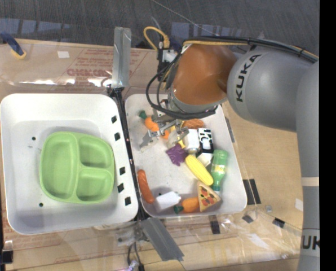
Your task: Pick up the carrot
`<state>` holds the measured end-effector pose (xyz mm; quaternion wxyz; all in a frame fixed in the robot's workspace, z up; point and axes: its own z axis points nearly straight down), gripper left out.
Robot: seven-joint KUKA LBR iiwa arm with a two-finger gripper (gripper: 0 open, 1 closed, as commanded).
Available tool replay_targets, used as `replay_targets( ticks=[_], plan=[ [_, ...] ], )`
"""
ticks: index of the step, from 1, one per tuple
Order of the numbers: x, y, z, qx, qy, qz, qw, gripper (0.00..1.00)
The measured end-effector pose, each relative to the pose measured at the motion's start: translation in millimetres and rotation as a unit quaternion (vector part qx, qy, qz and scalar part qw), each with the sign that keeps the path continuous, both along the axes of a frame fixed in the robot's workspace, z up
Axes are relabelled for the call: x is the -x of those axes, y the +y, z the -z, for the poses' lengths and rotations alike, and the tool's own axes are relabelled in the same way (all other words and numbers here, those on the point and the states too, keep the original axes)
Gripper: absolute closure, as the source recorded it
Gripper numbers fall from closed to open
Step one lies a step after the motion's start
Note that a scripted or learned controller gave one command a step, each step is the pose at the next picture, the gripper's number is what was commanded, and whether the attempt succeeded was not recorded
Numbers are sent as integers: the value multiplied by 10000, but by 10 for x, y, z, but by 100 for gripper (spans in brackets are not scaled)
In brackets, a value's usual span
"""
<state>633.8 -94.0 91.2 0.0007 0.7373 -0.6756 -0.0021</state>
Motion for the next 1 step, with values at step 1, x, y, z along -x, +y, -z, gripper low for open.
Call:
replay_targets(
  ticks=[1],
  plan=[
    [-3, 16, -92, -6, 10, -2, 10000, 100]
  ],
)
